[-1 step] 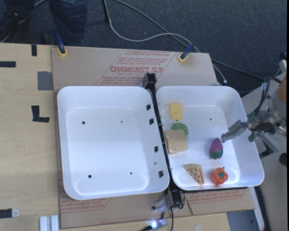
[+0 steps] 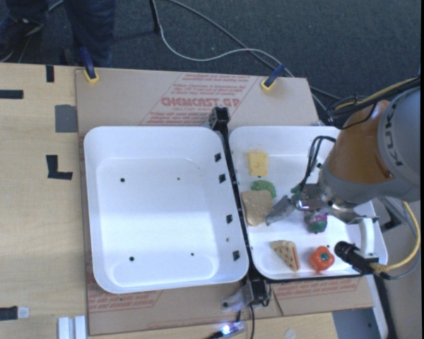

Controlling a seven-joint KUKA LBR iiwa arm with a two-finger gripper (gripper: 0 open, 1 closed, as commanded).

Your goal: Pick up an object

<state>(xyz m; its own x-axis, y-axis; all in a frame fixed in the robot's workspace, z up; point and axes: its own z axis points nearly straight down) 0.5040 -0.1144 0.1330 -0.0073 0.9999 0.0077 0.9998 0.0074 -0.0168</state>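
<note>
Nearest the camera, along the front wall of the right bin (image 2: 339, 277), lie a tan wedge (image 2: 287, 254) and a red tomato (image 2: 322, 258), close together but apart. Both sit clear of the arm, so either looks like an easy later target.

A little farther in, the jaws (image 2: 281, 210) hang low over the bin's middle, pointing left toward a beige slab (image 2: 255, 207). One dark finger (image 2: 277, 211) shows, its tip just at the slab's right edge; I cannot tell whether the jaws are open or closed, and nothing shows between them. A small grey-purple lump (image 2: 316, 222) lies under the wrist, partly hidden. The slanted approach suggests the program is aiming at the slab or the green piece (image 2: 263, 187) just behind it, which touches or nearly touches the slab's far edge. That crowding could spoil a clean grasp.

Farther back sits a yellow block (image 2: 258, 163), alone and well apart from the bin walls.

The arm (image 2: 364, 157), with its orange band, reaches in from the right over the bin's rim. The left bin (image 2: 99, 189) lies beside it, the two clipped together along a dark divider (image 2: 230, 189), both on cardboard (image 2: 198, 101) clamped to the desk (image 2: 28, 189).
</note>
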